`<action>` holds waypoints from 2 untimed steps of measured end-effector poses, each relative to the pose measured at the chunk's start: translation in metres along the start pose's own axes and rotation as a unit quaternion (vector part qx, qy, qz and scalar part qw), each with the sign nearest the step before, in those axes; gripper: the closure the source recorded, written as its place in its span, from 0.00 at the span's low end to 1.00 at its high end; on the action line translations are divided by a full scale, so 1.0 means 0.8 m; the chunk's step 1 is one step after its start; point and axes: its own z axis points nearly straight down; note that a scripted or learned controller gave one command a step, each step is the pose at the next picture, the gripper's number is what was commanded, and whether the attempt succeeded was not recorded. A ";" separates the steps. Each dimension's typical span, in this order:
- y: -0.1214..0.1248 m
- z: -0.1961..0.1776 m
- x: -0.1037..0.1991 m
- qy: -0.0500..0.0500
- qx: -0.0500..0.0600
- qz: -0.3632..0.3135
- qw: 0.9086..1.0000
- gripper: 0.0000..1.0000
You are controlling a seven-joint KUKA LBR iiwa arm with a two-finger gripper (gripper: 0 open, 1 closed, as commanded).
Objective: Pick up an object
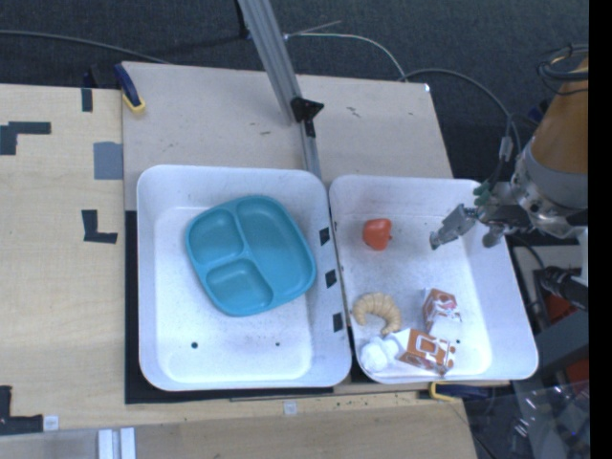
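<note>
Over the right bin's far right side we see the gripper [466, 228], and its two dark fingers [448, 230] stand apart with nothing between them; one reaches out over the bin floor, the other sits near the right wall.

From there we go by size. We take the bench [239, 122] first, pale wood, carrying two white bins side by side and touching along their inner walls. We find the left bin [158, 285] holding a blue plate [251, 253] with three compartments (it lies tilted, toward the far right part of that bin). In the right bin [497, 314] the things are smaller. We see a red-and-white carton [427, 350] at the near edge, and a second carton [441, 310] of the same colours just beyond it. We see a croissant [379, 309] near the left wall, with a white ball [376, 356] in the near left corner. A red fruit [377, 233] sits toward the far left corner, well apart from the fingers.
</note>
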 end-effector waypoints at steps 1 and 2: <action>0.000 0.000 0.000 0.000 0.000 0.000 1.000 0.00; -0.003 0.054 -0.002 0.000 0.002 0.001 1.000 0.00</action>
